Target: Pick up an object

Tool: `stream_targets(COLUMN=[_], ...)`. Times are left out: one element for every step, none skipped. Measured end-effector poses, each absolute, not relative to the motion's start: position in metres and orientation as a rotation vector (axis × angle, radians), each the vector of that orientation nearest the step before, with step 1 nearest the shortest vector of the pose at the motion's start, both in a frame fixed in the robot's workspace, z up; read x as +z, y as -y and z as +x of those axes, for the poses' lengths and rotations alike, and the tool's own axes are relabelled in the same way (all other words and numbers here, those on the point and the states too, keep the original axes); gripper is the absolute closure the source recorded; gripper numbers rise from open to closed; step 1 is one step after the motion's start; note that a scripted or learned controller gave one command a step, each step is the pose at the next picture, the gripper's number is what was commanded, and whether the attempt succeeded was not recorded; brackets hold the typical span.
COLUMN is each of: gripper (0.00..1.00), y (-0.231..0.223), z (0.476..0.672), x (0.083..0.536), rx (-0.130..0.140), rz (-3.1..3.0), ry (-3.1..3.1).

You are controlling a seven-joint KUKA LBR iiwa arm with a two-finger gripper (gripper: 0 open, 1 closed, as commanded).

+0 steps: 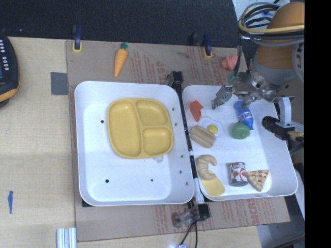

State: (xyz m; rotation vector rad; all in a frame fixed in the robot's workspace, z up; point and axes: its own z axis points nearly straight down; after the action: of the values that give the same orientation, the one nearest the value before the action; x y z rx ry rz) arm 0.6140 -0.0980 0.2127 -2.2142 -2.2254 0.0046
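My gripper (221,98) hangs over the far part of the right bin (279,154), with the grey arm and orange band rising behind it at the upper right. Just right of it and below the wrist lies a blue bottle (244,116), with a green ball (240,130) touching its near end. A red piece (195,110) sits to the gripper's left. Closer to me are a fried egg (211,128), a bread roll (202,135), a croissant (206,165), a yellow piece (212,186), a small can (237,173) and a pizza slice (257,179).
The left bin (93,180) holds a yellow divided plate (139,127). A toy carrot (120,60) and a pink object (230,62) lie on the board behind the bins. Clamps stand along the board's far edge. A black handset (8,66) rests at the far left.
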Motion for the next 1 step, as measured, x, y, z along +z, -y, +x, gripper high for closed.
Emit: stream_targets(gripper=[0.0], y=[0.1028], z=[0.558], x=[0.1116], rx=[0.017], rz=[-2.208], ry=[2.216])
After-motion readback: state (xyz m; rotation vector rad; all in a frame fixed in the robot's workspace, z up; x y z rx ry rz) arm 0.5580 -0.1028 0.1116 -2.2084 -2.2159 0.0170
